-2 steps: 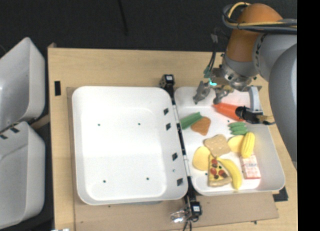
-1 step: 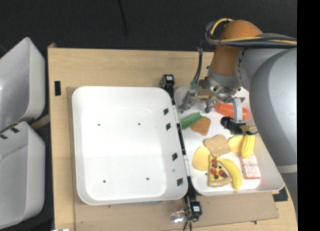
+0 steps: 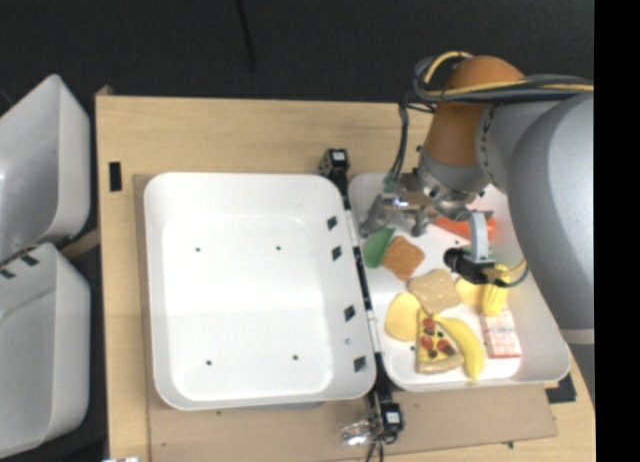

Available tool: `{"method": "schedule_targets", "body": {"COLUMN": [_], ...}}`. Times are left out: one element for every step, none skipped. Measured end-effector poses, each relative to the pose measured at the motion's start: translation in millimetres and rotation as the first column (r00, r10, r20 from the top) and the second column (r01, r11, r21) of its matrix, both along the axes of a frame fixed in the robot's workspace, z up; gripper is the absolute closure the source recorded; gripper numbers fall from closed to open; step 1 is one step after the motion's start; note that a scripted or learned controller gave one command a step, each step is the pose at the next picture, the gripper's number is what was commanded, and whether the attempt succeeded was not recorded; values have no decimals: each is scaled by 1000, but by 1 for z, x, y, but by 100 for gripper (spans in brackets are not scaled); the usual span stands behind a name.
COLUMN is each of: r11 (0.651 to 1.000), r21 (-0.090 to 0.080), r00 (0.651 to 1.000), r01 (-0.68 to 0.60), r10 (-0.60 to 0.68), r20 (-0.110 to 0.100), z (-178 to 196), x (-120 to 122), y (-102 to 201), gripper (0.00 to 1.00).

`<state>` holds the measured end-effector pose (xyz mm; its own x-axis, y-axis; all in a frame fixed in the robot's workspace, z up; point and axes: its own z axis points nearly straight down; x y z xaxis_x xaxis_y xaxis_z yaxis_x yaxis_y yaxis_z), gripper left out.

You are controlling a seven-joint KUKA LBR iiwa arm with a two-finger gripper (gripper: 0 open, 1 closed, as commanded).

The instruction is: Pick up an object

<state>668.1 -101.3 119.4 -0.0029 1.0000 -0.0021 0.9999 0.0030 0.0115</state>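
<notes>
A wooden bench [image 3: 120, 280] with two white bins on it.

The left bin [image 3: 160, 250] and the right bin [image 3: 545, 355] sit side by side, touching in the middle. Small black clips [image 3: 334, 161] sit on the wood at both ends of the gap between them.

Wooden bench [image 3: 240, 135] (two white bins [image 3: 250, 290]).

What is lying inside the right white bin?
The right bin holds toy food: a pizza slice, banana, toast and a green piece. The arm covers the bin's far part.
</notes>
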Motion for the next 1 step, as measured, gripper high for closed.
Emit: {"method": "schedule_targets", "body": {"r11": [1000], "r21": [-1], "r00": [1000], "r01": [3], "r10": [-3], "r20": [8], "z": [13], "x": [1], "y": [-2], "gripper": [100]}}
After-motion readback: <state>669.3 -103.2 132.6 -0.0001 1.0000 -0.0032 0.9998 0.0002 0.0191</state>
